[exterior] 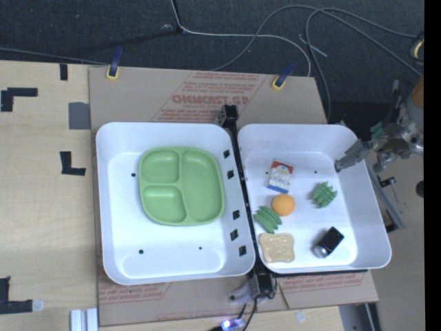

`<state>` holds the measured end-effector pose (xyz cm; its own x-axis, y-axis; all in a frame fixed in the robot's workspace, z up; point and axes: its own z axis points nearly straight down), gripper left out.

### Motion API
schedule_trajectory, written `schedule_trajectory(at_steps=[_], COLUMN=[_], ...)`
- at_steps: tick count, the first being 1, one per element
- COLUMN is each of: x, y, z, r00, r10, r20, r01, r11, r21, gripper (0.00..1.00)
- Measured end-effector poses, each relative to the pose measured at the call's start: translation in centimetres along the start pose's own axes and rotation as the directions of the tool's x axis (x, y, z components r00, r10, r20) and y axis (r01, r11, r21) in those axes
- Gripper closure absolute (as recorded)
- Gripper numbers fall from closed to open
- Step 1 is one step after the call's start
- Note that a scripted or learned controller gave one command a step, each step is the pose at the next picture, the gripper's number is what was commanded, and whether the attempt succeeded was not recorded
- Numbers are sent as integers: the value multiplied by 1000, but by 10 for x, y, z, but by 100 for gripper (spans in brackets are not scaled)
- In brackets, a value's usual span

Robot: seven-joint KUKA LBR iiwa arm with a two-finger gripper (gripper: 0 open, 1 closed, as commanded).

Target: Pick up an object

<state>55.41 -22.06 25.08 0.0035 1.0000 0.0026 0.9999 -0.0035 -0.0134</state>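
Green divided plate [182, 186]; orange ball [283, 205]; black block [329, 241]; white bins [110, 185].

We see two bins side by side: the left bin [110, 185] holds a divided tray [182, 186] near its centre. In the right bin [365, 205], a small carton [280, 176] lies at centre; a round fruit [283, 205] sits just at its 6 o'clock. A pod-like item [267, 218] lies at the fruit's 8 o'clock, a toast slice [277, 247] at its 6. A leafy piece [322, 194] lies at the fruit's 3 o'clock, and what may be a small cylinder [329, 242] at its 4. The gripper [358, 154] hangs over the bin's 2 o'clock rim.
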Motion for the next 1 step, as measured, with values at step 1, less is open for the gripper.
schedule_trajectory(at_steps=[1], x=[1], y=[2], z=[-7], r00=[1000], r10=[-4], r20=[3], r01=[4], r11=[1000], r21=[-12], gripper=[0])
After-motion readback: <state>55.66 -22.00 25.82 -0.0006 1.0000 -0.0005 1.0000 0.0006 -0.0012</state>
